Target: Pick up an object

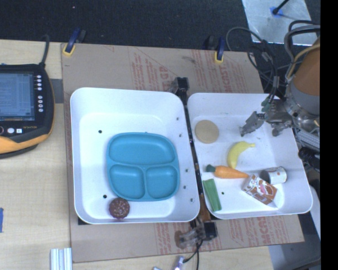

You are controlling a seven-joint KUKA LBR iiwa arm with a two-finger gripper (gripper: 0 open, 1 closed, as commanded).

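Five things lie loose in the right bin (304, 207), so you have choice. Your end effector (266, 124) hangs open and grips nothing, at 1 o'clock from the banana (239, 152), probably because that one lies free of its neighbours.

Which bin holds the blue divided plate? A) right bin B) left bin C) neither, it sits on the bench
B: the blue divided plate lies flat inside the left bin, with a small dark round item near its lower left corner; the right bin holds the banana and carrot instead.
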